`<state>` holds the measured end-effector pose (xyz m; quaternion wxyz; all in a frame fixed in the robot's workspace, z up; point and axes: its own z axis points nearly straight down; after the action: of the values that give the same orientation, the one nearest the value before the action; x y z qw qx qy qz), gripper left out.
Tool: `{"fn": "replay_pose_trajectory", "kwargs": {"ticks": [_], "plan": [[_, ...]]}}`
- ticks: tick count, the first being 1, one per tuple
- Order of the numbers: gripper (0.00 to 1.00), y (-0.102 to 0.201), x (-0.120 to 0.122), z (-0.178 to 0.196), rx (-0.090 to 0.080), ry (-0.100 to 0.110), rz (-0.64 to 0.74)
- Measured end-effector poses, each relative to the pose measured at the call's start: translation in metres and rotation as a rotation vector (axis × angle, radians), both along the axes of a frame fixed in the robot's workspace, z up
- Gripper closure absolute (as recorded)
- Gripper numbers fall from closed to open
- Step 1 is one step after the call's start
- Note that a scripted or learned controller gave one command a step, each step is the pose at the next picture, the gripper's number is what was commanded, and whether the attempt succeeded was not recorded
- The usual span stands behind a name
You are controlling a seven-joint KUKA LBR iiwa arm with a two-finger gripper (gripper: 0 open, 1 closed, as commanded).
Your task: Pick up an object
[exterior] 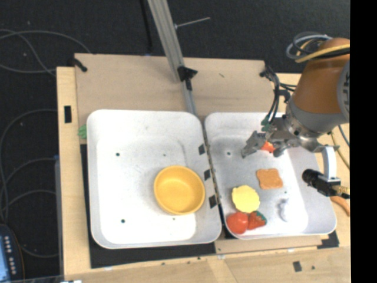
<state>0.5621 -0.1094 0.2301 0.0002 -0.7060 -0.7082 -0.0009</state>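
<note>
- Desk [135,87] of pale board carries two shallow white bins side by side, seen from above at a slant.
- Left bin [118,134] holds a round, smooth yellow bowl [178,189], upright, near its right wall.
- Right bin [235,134] holds several small things toward its near side: a flat, squarish tan toast slice [270,178]; a lumpy yellow round piece [245,198] left of it; a red tomato-like piece with a green bit [242,221] at the near edge; a small grey object [283,208] to the right.
- Gripper [263,144] hangs over the far middle of the right bin, the grey arm [318,93] with its orange band reaching in from the right.
- A small orange-red item [268,147] shows at the fingers; whether they pinch it, and which way it points, I cannot tell.
</note>
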Motion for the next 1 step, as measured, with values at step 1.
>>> {"fn": "replay_pose_trajectory", "kwargs": {"ticks": [1], "plan": [[0.0, -0.0001, 0.0001, 0.0001, 0.0, -0.001, -0.002]]}}
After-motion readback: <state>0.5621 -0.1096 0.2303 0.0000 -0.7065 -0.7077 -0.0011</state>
